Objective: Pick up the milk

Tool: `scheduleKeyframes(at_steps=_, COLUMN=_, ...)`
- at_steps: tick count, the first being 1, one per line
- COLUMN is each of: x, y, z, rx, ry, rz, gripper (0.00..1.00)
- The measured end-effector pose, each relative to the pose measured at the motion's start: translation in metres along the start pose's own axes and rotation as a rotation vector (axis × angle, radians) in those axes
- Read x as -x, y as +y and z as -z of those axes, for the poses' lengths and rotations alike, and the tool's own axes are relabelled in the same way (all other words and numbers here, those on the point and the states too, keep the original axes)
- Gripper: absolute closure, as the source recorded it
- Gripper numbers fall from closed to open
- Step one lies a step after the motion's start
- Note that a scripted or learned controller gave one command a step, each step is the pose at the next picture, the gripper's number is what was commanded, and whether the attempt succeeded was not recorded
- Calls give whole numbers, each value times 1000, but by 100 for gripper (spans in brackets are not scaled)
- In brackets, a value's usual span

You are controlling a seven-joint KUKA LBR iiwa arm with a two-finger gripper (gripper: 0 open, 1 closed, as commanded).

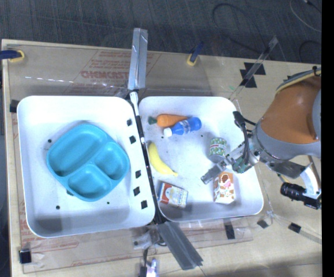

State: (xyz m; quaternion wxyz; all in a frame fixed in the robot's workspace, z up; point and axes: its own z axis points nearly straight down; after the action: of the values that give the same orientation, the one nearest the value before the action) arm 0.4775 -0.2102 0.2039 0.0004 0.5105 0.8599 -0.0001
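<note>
You've not lifted the small white milk carton (225, 188) yet; the two-finger gripper (216, 172) hovers beside it, grasp state unclear

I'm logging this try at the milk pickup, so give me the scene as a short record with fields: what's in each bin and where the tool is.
left bin: blue divided plate
right bin: carrot, blue bottle, banana, green can, two small cartons
milk carton: near the right bin's front right corner
other carton: red and white, at the front edge, lying flat
tool: low over the right bin, just left of the milk carton
grasp: nothing seen between the fingers
arm: reaches in from the right
</note>
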Motion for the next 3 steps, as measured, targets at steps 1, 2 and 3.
scheduleKeyframes(at_steps=1, x=-1, y=0, z=-22, rx=-2, ry=3, rz=112, gripper=0)
scheduleKeyframes(at_steps=2, x=-1, y=0, z=-97, rx=-1, ry=1, rz=31, gripper=0)
scheduleKeyframes(at_steps=3, x=1, y=-1, z=25, rx=0, ry=-1, rz=138, gripper=0)
